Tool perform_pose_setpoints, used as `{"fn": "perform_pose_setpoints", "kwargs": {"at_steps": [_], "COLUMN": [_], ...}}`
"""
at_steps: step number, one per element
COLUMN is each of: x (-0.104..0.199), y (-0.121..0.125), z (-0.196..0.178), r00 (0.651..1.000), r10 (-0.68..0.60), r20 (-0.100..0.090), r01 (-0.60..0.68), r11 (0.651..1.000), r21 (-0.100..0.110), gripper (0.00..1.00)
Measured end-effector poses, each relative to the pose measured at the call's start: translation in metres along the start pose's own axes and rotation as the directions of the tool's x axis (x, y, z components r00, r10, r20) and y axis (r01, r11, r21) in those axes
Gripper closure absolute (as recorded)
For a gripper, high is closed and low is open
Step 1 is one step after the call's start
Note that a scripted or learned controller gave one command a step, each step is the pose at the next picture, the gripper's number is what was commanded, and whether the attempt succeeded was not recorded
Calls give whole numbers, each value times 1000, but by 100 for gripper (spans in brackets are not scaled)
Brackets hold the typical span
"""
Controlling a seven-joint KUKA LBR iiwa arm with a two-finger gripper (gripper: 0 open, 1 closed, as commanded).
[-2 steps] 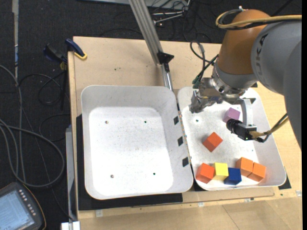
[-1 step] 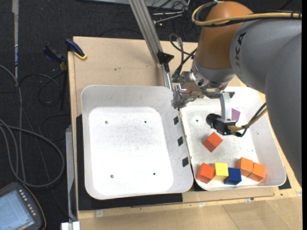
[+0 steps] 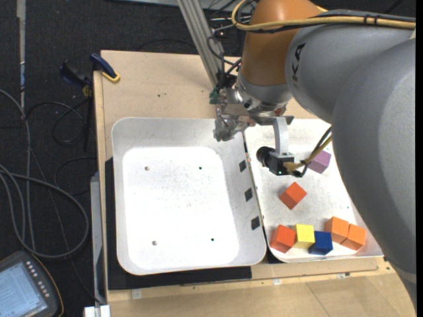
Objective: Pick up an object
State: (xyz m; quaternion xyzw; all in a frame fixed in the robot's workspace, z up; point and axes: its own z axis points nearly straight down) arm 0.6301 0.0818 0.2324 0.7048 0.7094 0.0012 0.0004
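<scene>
Several small blocks lie in the right bin. An orange cube sits alone near its middle, and a purple block lies further back by the arm. Along the front edge stand a red-orange cube, a yellow cube, a blue cube and two orange cubes. My gripper hangs over the back end of the divide between the two bins, well behind the blocks. Nothing is visible in it.
The left bin is bare white with dark specks. A blue and yellow clamp lies on the bench's back left corner. The big grey arm covers the right bin's far right side. A black cable fitting hangs under the wrist.
</scene>
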Motion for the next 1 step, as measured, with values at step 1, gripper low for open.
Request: {"fn": "perform_pose_setpoints", "kwargs": {"at_steps": [1], "x": [-3], "y": [-1], "z": [0], "r00": [1000], "r10": [4], "r20": [2], "r01": [-4], "r11": [1000], "r21": [2], "gripper": [0]}}
